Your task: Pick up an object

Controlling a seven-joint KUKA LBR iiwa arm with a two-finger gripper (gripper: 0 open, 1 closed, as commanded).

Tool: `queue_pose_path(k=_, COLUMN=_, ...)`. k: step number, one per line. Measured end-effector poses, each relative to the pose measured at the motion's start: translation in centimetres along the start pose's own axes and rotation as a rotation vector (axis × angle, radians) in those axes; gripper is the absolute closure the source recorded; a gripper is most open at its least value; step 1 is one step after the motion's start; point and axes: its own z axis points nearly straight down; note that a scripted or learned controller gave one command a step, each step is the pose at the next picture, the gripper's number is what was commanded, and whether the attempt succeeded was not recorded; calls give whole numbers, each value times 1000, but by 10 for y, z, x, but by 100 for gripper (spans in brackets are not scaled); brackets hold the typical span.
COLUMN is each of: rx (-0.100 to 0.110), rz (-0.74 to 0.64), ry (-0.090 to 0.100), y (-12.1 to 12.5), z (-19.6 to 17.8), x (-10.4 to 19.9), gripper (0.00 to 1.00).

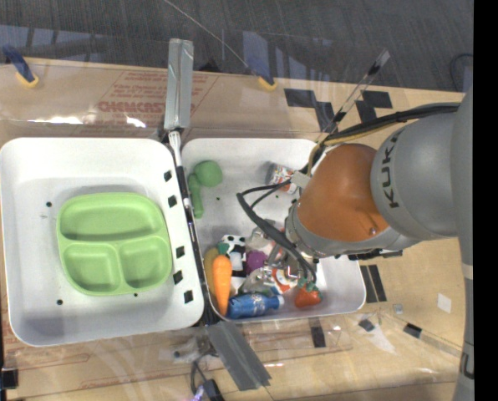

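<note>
The right bin (232,153) holds a pile of small objects along its near side. An orange carrot (221,281) lies by the bin's left wall, with a blue can (253,305) at the front edge and a red tomato-like toy (307,296) to its right. A purple piece (256,261) and a black-and-white toy (231,245) sit just above them. A green toy (201,180) lies apart at the back left. A shiny wrapped item (282,174) rests near the back wall. My gripper (276,266) is low over the pile, under the orange wrist (341,199).
The left bin (23,224) carries a green three-compartment tray (114,242). A grey bar (179,86) stands at the divider between the bins. The arm's body covers the right half of the right bin. Cables (257,211) loop over the bin's middle.
</note>
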Motion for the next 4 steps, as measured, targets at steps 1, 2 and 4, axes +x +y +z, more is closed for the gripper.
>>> queue_pose_path(k=1, rx=5, rz=191, ry=31, y=31, z=8, x=-35, gripper=0)
queue_pose_path(k=2, rx=5, rz=182, ry=33, y=33, z=-1, x=-35, gripper=100)
queue_pose_path(k=4, rx=2, rz=25, ry=35, y=28, z=-139, x=-157, gripper=100)
